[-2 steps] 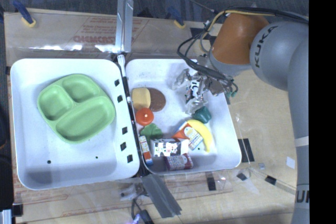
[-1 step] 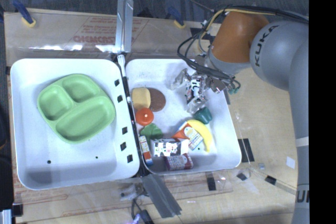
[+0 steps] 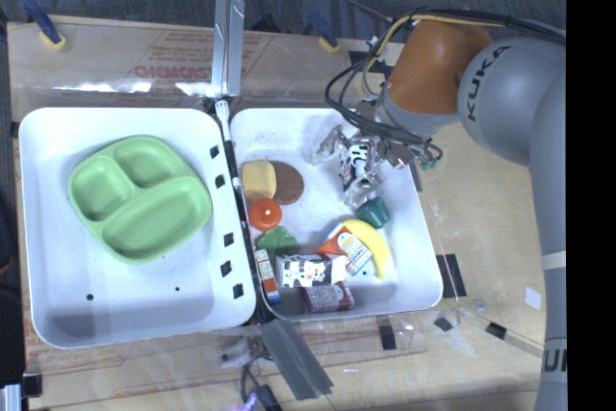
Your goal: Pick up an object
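Note:
My gripper [image 3: 358,170] hangs over the upper right part of the right bin [image 3: 420,245], under the orange band of the arm. Just below its tip lies a small dark green piece [image 3: 374,212]. Further down sit a yellow banana [image 3: 373,244], a small carton with a cow print [image 3: 306,271] and a dark red packet [image 3: 328,296]. Along the bin's left side are a yellow and brown burger-like toy [image 3: 269,181], an orange round toy [image 3: 265,212] and a green leafy toy [image 3: 279,240].
The left bin [image 3: 38,236] holds a green divided plate [image 3: 141,196]. A metal divider post [image 3: 228,38] stands between the bins at the back. Cables loop around the wrist above the right bin.

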`<state>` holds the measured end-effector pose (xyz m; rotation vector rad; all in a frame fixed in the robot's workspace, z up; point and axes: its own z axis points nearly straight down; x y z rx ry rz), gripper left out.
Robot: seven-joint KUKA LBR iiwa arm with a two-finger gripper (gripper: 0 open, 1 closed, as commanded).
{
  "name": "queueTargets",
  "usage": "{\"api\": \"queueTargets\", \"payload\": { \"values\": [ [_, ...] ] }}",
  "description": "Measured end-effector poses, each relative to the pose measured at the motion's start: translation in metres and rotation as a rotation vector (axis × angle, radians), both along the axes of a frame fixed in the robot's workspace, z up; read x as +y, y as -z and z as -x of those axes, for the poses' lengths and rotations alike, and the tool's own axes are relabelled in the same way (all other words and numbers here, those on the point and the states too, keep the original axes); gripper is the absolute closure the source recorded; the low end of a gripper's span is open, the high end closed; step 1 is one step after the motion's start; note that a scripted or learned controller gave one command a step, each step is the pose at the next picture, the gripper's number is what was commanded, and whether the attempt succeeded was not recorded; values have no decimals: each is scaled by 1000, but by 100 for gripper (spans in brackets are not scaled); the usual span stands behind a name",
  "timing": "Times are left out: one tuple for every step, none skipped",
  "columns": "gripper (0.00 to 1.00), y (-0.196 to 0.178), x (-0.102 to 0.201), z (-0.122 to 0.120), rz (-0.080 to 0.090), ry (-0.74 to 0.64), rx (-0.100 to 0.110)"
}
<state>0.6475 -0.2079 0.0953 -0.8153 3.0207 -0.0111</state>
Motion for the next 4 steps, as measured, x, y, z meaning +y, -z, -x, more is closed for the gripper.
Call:
{"api": "queueTargets", "payload": {
  "values": [
    [0,2,9,19,-4,-14,12],
    [0,3,5,49,-4,-46,13],
    [100,-9,7,47,-4,-50,9],
    [100,-31,-3,-11,-1,-115,7]
  ]
}}
